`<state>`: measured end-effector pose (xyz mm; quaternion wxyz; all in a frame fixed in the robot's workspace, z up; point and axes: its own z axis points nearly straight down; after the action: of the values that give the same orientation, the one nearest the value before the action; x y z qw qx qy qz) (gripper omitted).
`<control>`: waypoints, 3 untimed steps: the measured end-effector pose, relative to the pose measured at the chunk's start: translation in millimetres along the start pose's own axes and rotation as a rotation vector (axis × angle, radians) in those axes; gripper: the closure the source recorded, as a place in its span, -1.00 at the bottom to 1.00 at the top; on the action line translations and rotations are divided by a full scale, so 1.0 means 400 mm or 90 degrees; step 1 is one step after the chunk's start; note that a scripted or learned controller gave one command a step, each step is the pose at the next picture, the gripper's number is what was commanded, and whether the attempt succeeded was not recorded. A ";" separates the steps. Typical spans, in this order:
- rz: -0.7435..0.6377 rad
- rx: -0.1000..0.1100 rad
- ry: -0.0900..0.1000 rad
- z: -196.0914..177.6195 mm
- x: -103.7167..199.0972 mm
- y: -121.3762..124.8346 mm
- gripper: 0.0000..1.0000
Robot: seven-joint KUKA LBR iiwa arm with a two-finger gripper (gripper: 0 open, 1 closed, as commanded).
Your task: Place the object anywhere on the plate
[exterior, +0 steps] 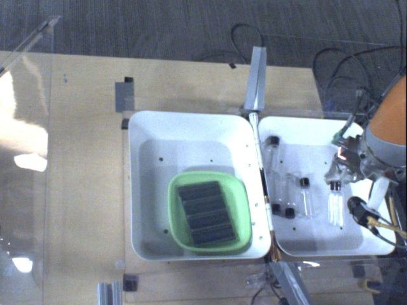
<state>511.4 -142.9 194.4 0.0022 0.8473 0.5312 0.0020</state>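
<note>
A light green plate (175, 196) sits in the left white bin (143, 170), towards its front. A dark ridged block (205, 213) lies on the plate. In the right bin (318, 129) lie several clear vials with black caps, among them one at the back left (272, 152) and one in the middle (304, 199). My gripper (336, 180) hangs over the right side of this bin, directly above a clear vial (334, 210) that lies on the bin floor just in front of it.
A grey metal post (256, 81) stands behind the seam between the bins. Black cables (372, 220) trail along the right bin's right edge. The tan bench (70, 189) stretches out to the left of the bins.
</note>
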 end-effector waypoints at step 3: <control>-0.197 -0.001 0.002 0.000 0.268 -0.180 1.00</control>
<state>493.2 -14.9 193.9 0.0020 0.7555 0.6552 0.0032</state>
